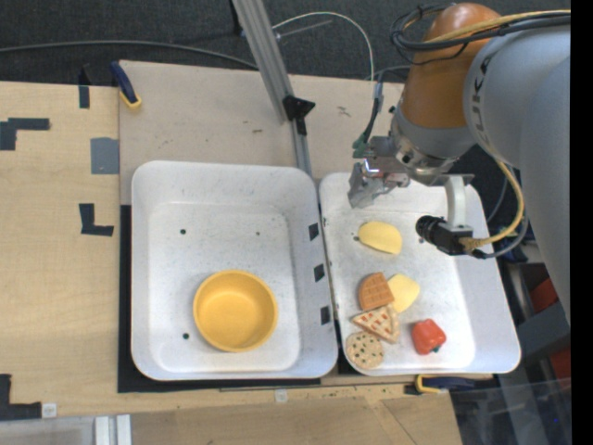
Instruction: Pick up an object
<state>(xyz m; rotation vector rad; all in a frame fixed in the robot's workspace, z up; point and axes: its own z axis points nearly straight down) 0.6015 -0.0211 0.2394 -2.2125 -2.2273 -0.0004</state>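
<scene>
A grey arm (519, 72) with an orange band (445, 63) reaches in from the right over a wooden worktop (56, 248) that carries two shallow white bins side by side. Its gripper (364, 191) hangs above the far left corner of the right bin (491, 341), close to the wall shared with the left bin (157, 193). Whether the gripper is open or closed cannot be told from this angle, and nothing is seen in its grasp.

Just in front of the gripper lies a pale yellow lemon-shaped piece (381, 237), apart from the rest. Nearer the camera a cluster of toy foods sits together: a brown waffle (375, 291) touching a yellow wedge (404, 292) on its right, a pizza slice (378, 324) just below them, a round cookie (364, 349) at the bin's near edge, and a red pepper (427, 336) beside the pizza slice on the right.

The left bin holds a yellow bowl (235, 310), upright, in its near half, towards the right.

A grey metal pole (269, 54) slants in from the top of the frame to the bins' far edge, and black and pale cables loop around the arm.
</scene>
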